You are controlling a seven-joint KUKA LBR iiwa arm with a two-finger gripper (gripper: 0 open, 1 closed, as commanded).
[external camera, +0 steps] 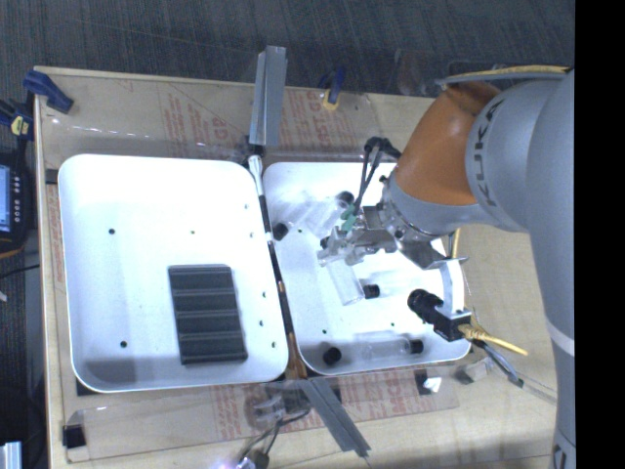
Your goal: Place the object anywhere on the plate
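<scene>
The tool [344, 242] hangs low in the right bin [305, 306] among clear plastic pieces [345, 283]; I cannot tell whether it is spread or pressed together. A clear tube [383, 343] and a small black knob [332, 356] lie nearby. The dark ribbed plate [206, 313] lies in the left bin [98, 193], well apart.

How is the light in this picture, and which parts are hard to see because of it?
In the camera view, both white bins are washed out by bright light; a grey shadow lies along the bottom edge of the left bin. The dark ribbed plate stands out sharply. Clear things in the right bin nearly vanish against white, and the gripper looks soft.
</scene>
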